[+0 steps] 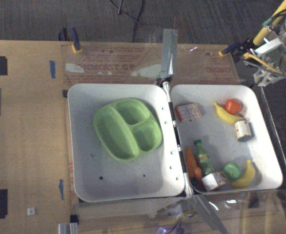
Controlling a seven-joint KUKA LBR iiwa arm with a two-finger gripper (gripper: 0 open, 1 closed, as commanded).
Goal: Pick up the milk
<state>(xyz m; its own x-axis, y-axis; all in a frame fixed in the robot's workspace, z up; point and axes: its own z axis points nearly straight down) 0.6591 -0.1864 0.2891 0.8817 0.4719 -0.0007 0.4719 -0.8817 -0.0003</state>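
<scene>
Brown board covers the counter [30,130], with blue tape marks and two white bins side by side, and dark floor beyond the far edge. I place everything against the right bin [218,138].

The left bin [79,169], touching the right bin's left wall, carries a green divided plate [128,128]. What I take to be the milk [188,112] is a small white and red carton lying flat in the right bin's upper left corner, close to its left wall and apart from the other toys. A banana [227,115] and a red piece [234,106] sit touching near the bin's upper right, with a small can [242,129] just below them. Along the bin's lower edge a green bottle [202,156], an orange piece [192,164], a white cup [212,181], a green piece [232,170] and a second banana [247,175] crowd together.

The hand [269,67] hangs outside the right bin, beyond its upper right corner, well apart from the carton. Whether it is spread or pressed together I cannot tell, as cables and brackets clutter it. Nothing is seen held.

By my judgement the task is at its start, and the approach has not begun. The next move calls for carrying the hand across the bin's upper edge to above its upper left corner, then lowering it over the carton. The near wall leaves little room on that side, so the grip would best go across the carton's narrower span.
</scene>
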